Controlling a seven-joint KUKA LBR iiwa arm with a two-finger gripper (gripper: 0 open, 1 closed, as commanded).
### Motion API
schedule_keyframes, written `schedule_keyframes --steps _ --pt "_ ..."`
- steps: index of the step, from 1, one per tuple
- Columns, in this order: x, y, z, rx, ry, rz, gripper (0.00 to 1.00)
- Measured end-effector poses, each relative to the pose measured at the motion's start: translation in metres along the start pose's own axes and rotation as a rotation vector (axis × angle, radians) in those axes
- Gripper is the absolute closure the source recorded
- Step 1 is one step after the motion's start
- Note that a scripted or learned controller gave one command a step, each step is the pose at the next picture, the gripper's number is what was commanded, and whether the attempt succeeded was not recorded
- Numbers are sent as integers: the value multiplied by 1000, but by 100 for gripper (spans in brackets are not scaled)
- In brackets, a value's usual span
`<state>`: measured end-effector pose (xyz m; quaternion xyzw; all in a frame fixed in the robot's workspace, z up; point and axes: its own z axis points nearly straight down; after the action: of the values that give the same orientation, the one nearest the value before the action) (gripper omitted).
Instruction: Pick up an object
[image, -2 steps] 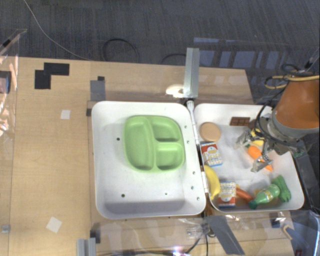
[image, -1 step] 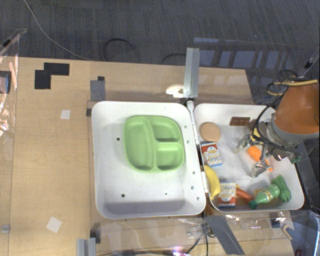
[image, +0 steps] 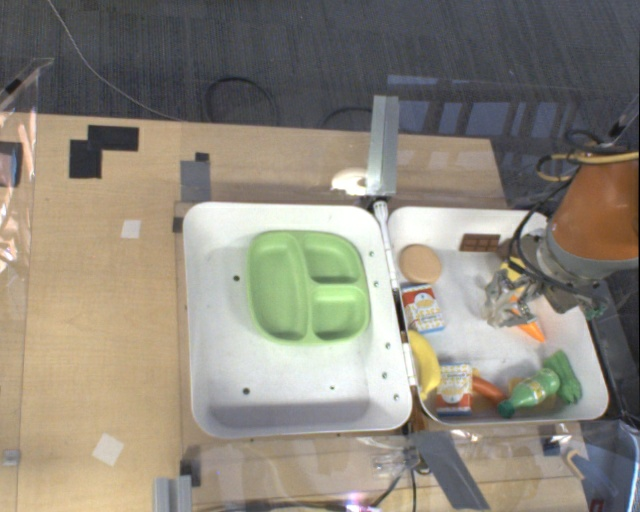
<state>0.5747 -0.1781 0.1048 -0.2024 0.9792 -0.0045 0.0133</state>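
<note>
My gripper (image: 508, 298) hangs low over the right side of the right bin (image: 470, 285), its metal fingers pointing down just left of an orange carrot (image: 532, 327). Nothing shows clearly between the fingers. In that bin lie a round tan cookie (image: 421, 264), a brown chocolate bar (image: 479, 242), a small milk carton (image: 424, 308), a yellow banana (image: 426, 362), a second small carton (image: 455, 387), another carrot (image: 486, 389) and a green bottle (image: 541, 385).
The left bin (image: 215, 300) holds a green divided plate (image: 306, 286). A metal post (image: 383, 145) stands behind the seam between the bins. Black cables run near the arm's orange band (image: 600, 205) at the right.
</note>
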Motion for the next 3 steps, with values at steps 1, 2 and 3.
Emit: schedule_keyframes --steps 1,2,3 --pt "-61 5 -115 -3 5 73 100" --pt "-58 5 -110 -9 14 76 0" --pt "-41 -29 15 -4 9 135 0"
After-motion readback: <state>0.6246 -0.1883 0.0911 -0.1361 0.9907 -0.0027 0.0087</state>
